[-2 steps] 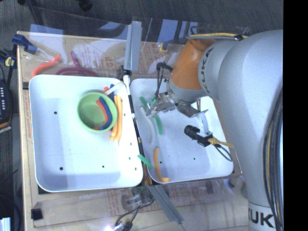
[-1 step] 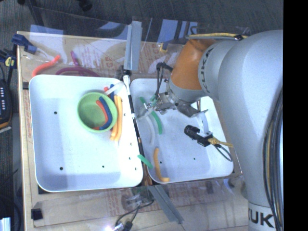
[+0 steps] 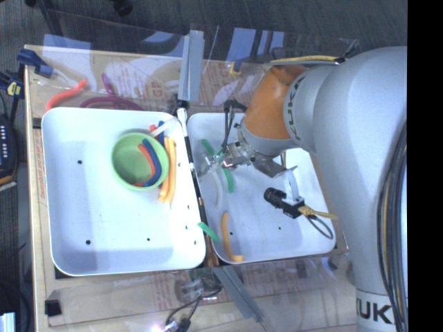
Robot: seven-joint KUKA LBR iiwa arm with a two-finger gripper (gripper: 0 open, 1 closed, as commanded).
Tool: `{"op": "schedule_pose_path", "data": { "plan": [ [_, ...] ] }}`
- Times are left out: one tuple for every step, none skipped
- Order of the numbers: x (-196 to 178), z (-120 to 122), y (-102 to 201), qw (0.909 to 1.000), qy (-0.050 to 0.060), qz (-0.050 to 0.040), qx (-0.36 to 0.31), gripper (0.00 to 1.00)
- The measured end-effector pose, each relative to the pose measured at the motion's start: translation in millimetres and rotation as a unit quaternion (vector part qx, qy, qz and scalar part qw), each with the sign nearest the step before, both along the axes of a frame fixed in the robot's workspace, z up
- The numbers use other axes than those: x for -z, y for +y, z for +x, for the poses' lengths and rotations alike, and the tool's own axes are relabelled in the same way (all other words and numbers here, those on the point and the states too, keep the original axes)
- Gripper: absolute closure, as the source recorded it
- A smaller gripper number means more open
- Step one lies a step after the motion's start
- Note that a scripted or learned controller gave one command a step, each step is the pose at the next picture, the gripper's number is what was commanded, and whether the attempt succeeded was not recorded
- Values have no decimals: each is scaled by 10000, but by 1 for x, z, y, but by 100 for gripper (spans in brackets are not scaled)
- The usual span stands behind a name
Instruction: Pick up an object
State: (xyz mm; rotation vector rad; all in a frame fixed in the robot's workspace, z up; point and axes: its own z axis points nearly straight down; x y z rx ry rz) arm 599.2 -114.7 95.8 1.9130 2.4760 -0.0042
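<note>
1. The grey arm [image 3: 360, 116], with an orange band [image 3: 266, 109] above its wrist, stands well to the right of the green bowl [image 3: 131, 159] and reaches in toward it.
2. The left bin [image 3: 69, 206] holds the green bowl, and its bare white floor spreads out to the left of the bowl and below it.
3. The right bin [image 3: 277, 244] lies to the right of the bowl, and its rim runs along the left bin's rim.
4. The green bowl sits upright, with a blue curved piece [image 3: 147, 149] and a red one [image 3: 140, 182] inside it.
5. The gripper [image 3: 216, 159] is to the right of the bowl, just across the two rims and low over the right bin's upper left part. Its metal blurs into the things around it, so I cannot tell how far open it is or whether it has hold of anything.
6. An orange-yellow strip [image 3: 168, 180] lies against the bowl's right side and runs down past it.
7. An orange curved piece [image 3: 226, 232] lies below and to the right of the bowl, in the right bin.
8. A green strip [image 3: 228, 177], a thing to pick, lies to the right of the bowl, just beside the gripper. I cannot tell whether the two touch.
9. A short green piece [image 3: 207, 230] lies below and to the right of the bowl, on the rims between the bins.
</note>
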Motion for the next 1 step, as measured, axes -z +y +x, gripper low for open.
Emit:
{"op": "schedule_pose_path", "data": {
  "plan": [
    [-10, 1, 2, 10000, 16, 11, -29, 100]
  ]
}}
